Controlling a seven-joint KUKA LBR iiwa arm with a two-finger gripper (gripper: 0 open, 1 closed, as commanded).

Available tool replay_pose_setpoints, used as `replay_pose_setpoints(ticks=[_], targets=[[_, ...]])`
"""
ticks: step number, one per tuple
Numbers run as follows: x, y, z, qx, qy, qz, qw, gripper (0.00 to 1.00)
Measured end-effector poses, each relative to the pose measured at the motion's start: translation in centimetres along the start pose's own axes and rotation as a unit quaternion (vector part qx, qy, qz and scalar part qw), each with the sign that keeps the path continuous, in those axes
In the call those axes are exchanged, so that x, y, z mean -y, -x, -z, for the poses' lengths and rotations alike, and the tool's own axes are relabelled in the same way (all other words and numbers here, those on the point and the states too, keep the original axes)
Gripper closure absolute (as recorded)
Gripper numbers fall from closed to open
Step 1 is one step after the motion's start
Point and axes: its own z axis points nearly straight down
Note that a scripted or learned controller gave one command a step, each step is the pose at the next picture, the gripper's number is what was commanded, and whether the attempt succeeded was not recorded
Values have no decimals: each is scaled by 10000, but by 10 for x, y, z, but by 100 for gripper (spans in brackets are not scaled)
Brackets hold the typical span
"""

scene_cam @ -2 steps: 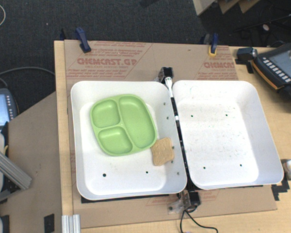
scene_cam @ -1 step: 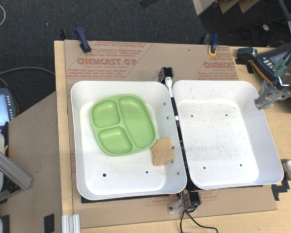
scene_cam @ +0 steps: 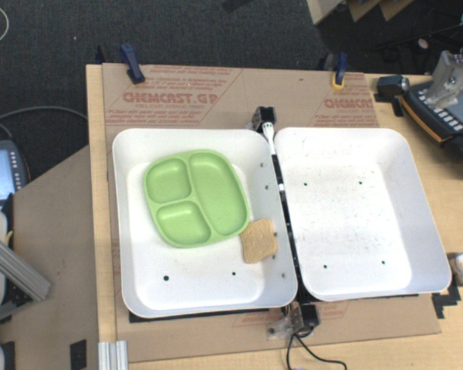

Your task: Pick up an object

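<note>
A green divided plate [scene_cam: 195, 198] with three compartments lies in the left bin [scene_cam: 139, 280], a bit above its middle. A small tan piece shaped like a slice of toast [scene_cam: 258, 240] rests next to the plate's lower right edge, close to the bin's right wall.
The right bin [scene_cam: 355, 214] sits beside the left one, their walls meeting along a dark seam. Both rest on a brown cardboard sheet [scene_cam: 170, 95] held by blue and yellow clamps at the back. Equipment stands at the far right edge.
</note>
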Motion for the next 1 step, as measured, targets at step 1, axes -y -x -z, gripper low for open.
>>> replay_pose_setpoints(ticks=[1], targets=[[29, -29, -127, -13, -145, -6, 9999, 100]])
